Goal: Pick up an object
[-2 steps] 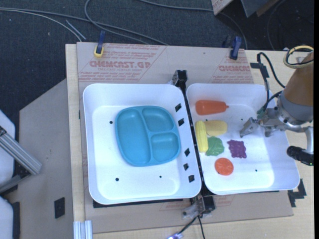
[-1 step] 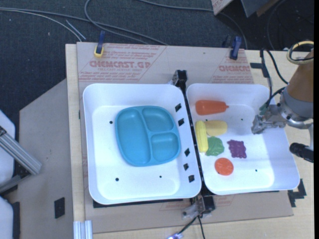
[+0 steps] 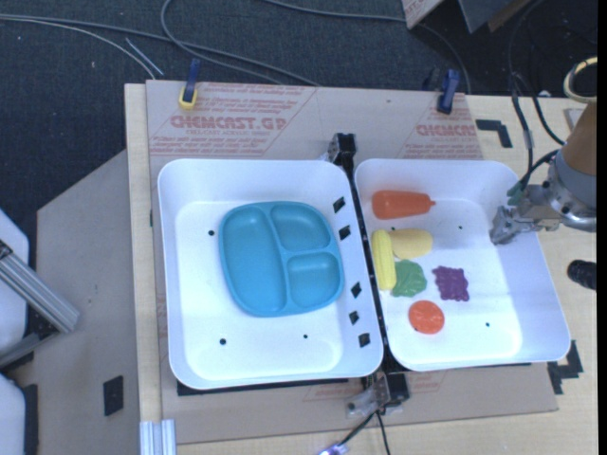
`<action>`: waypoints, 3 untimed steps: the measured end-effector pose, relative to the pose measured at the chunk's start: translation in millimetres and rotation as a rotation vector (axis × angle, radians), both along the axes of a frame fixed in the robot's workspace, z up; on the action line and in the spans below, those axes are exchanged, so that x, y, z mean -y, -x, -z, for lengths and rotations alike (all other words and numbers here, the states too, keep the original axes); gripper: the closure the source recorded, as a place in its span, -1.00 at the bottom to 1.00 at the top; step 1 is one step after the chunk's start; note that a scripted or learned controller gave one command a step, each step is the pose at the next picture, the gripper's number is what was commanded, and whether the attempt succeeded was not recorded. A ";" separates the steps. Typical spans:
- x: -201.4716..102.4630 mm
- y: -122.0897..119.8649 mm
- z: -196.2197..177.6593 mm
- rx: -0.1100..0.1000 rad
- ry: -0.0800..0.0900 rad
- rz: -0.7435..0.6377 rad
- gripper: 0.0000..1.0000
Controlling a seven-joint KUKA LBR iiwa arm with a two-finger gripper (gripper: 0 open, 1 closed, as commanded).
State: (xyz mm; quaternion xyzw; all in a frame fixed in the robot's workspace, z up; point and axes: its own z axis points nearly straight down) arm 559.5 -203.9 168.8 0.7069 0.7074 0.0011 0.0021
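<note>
The right bin [image 3: 531, 297] holds several toy foods. An orange carrot [image 3: 402, 204] lies at the back, a pale yellow piece [image 3: 412, 245] sits just in front of it, and a yellow corn cob [image 3: 382, 260] lies along the bin's left wall. A green broccoli [image 3: 409, 279], purple grapes [image 3: 451, 283] and a red-orange tomato [image 3: 427, 318] lie nearer the front. My gripper [image 3: 506, 227] hangs over the right side of this bin, to the right of the foods and apart from them. Nothing shows between its fingers.
The left bin [image 3: 190, 344] bears a blue divided plate [image 3: 281, 257]. A black divider with clips [image 3: 353, 254] runs between the bins. Cardboard [image 3: 285, 112] lies under both, clamped at the back. Cables trail across the dark floor behind.
</note>
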 end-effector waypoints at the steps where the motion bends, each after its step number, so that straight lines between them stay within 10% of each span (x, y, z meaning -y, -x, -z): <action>1: -9.9 -3.6 -57.3 0.003 0.001 -0.001 1.00; 2: -8.4 -6.0 -122.9 0.004 0.001 -0.001 1.00; 3: -55.5 -13.9 -105.6 -0.006 -0.004 -0.004 1.00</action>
